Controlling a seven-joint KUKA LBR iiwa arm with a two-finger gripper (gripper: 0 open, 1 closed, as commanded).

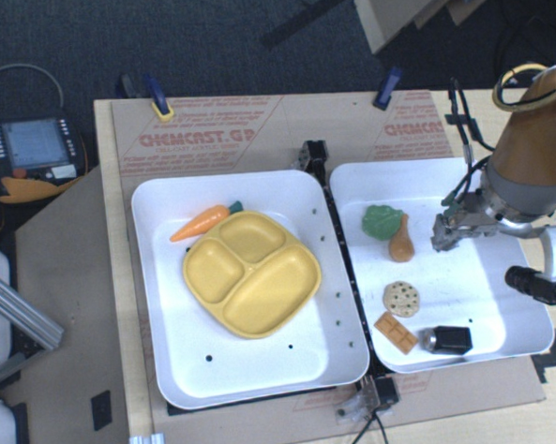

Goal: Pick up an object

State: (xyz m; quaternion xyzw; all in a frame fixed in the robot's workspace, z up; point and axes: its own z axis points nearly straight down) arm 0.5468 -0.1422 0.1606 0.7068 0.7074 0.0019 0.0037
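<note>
The right bin (508, 291) holds a green broccoli piece (382, 221) with a brown drumstick-shaped toy (401, 243) leaning against it. Nearer the front lie a round chocolate-chip cookie (401, 299), a small orange-brown cracker (395, 332) and a black block (450, 339). My gripper (450, 230) hangs over the right bin's back right part, to the right of the drumstick and apart from it. I see nothing held in it.
The left bin (172, 335) carries a yellow divided plate (251, 272), with an orange carrot (200, 222) at the plate's back left rim. A black divider (341, 259) runs between the bins. The grey arm (528, 168) enters from the right.
</note>
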